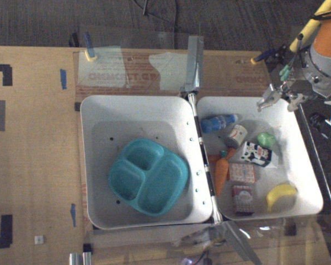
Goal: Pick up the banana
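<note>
Gripper (279,97) with fingers spread open and holding nothing, poised over the far right corner of the right bin (306,164). Banana (281,195) lies well apart, in that bin's near right corner.

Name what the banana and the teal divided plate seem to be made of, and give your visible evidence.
Banana: probably plastic, a toy; uniform yellow, smooth, faint sheen. Teal divided plate: likely moulded plastic; even colour, rounded compartments, matte to slightly glossy.
</note>
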### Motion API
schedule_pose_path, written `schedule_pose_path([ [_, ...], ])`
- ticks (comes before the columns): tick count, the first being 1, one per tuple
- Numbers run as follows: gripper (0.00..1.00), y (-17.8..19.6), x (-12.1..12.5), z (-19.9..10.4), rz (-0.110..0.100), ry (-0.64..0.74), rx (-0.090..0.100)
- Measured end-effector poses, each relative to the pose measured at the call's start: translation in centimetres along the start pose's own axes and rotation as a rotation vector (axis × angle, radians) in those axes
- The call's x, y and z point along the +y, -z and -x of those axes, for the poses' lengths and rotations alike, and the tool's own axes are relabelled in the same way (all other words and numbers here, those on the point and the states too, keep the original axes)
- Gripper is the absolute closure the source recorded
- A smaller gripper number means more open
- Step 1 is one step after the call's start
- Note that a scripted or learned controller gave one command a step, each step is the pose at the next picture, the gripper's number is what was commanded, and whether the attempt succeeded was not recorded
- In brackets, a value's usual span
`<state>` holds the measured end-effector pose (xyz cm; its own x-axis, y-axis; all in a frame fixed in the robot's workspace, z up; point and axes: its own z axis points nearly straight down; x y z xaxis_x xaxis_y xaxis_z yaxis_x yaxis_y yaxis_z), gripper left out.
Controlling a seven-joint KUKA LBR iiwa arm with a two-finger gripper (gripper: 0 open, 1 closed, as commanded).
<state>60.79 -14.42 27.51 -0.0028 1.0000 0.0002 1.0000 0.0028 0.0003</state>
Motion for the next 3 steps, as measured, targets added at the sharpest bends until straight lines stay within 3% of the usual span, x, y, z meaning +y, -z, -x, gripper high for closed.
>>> schedule_pose_path([
  [1,0.00,-3.9,-7.3,1.3,0.000,0.173,0.000],
  [2,0.00,-1.8,-1.4,0.1,0.007,0.600,-0.004],
  [3,0.00,-11.4,-6.6,4.3,0.003,0.689,-0.002],
])
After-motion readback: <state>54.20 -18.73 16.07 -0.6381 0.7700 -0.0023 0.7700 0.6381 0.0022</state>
